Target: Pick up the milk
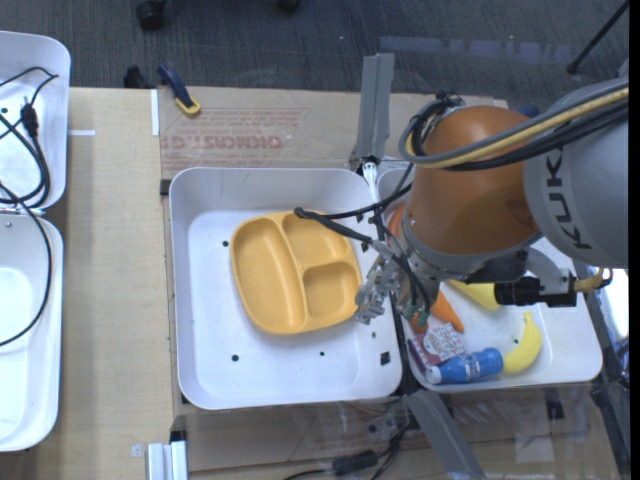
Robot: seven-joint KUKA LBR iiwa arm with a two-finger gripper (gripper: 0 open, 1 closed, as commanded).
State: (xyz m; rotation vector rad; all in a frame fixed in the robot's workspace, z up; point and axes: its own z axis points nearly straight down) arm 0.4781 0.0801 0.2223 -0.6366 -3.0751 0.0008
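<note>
Hovering at the bins' shared edge – pincer (378, 298) state unclear | yellow tray (290, 273) beside – left bin (200, 368) roomy

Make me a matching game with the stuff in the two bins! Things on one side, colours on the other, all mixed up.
Things:
1. divided plate
2. banana
3. carrot
4. bottle

Colours:
A. orange
B. blue
C. mustard yellow, in the left bin
D. bright yellow, in the right bin

Pairs: 1-C, 2-D, 3-A, 4-B
</note>
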